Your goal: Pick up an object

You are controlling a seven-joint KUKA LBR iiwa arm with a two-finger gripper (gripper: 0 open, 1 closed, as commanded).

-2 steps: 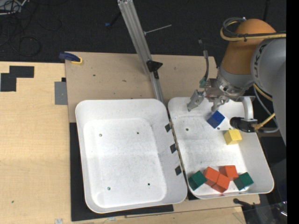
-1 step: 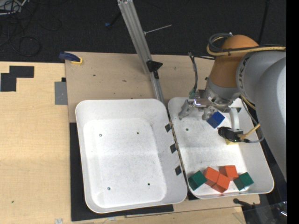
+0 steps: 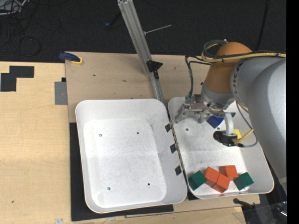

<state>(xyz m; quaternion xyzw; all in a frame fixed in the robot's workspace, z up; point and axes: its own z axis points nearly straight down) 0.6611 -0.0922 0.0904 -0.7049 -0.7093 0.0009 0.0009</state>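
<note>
the gripper sits low over the far end of the right bin. whether it is released, clenched, or grasping something cannot be told from this view; nothing is visibly held.

risk assessment:
- the candidate objects lie at the near end of the right bin, well apart from the gripper. a descent at the present position would likely close on bare bin floor.
- a blue object is partly hidden under the wrist, beside a yellow piece. it may be nudged rather than gripped if the arm comes down off-centre.
- the near-end blocks are packed touching one another. a pinch there could wedge against a neighbour or push the cluster into the bin wall.

container contents:
- right bin: two green blocks flanking a cluster of orange-red blocks, plus the blue object and yellow piece at the far end.
- left bin: bare white floor with small dark specks.
</note>
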